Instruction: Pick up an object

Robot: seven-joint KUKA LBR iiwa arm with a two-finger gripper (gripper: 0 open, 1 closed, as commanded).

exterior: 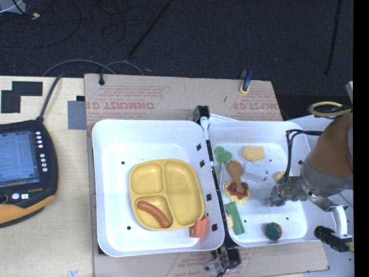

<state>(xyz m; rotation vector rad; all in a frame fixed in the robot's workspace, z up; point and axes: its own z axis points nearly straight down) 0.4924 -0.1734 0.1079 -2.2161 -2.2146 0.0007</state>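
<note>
The right bin [258,214] holds several toy foods. A brown drumstick [234,169] lies near its left wall, above a red and yellow piece [237,191]. A green leafy piece [222,153] and a pale yellow wedge [253,153] lie farther back. A green stick [234,217] and a round green and red ball [273,231] lie toward the front. My gripper [278,196] hangs low over the right half of this bin, just right of the red and yellow piece and above the ball. A small yellow item [279,178] peeks out beside it.
The left bin [115,149] bears a yellow divided plate [167,192] with a sausage [154,213] in its front compartment. An orange block [199,228] rests by the plate's front right corner. A teach pendant [23,166] lies on the bench at far left.
</note>
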